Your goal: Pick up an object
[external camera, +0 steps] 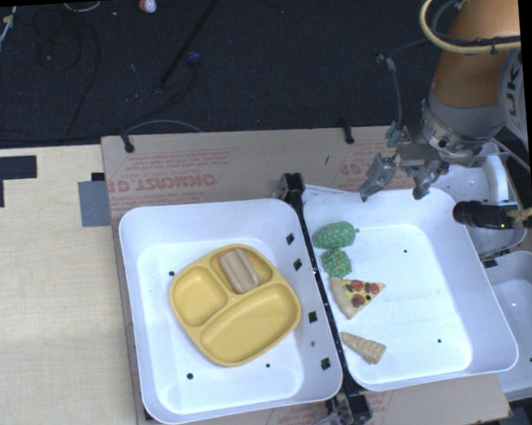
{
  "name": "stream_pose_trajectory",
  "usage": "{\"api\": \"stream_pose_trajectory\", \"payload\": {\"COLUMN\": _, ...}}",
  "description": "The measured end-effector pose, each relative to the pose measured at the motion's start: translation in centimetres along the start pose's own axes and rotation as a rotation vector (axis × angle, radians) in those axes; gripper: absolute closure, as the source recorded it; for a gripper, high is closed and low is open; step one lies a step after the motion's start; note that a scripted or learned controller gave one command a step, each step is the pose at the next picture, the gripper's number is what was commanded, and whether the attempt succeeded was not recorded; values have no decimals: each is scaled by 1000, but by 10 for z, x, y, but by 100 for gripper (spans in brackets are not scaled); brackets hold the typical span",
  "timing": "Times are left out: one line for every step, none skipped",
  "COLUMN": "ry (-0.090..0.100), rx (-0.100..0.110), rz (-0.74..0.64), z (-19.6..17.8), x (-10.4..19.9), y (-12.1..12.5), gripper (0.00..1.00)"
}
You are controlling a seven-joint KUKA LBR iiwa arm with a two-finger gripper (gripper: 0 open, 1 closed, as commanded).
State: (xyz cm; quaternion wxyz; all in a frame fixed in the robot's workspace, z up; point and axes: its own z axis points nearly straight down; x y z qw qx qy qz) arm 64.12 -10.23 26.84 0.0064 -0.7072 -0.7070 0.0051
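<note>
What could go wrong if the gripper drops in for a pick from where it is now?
The gripper hangs over the right bin's far rim, so a straight descent may hit that rim. The two green pieces touch and lie near the pizza slice beside the divider; fingers could nudge neighbours or grab two.

Colours on the bench: white bins, yellow tray, green and tan toy food.

The two bins, left bin (151, 262) and right bin (459, 329), are plain white with small dark dots on their floors. In the left one lies a mustard-yellow divided plate (234, 333), with a tan-pink hot dog (239, 271) in its 12 o'clock compartment. In the right bin, toward 9 o'clock, sit two bumpy green pieces (334, 236), a pizza slice (355, 294) of pale crust with red and dark dots, and a beige cone (364, 346). The arm (474, 53) at 2 o'clock is orange above grey, its gripper (399, 178) dark grey. The cardboard (207, 166) is brown with red print.
</note>
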Motion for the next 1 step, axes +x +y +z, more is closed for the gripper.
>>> {"api": "stream_pose_trajectory", "payload": {"ry": -1, "rx": -13, "rz": -2, "z": -8, "x": 0, "y": 2, "gripper": 0}}
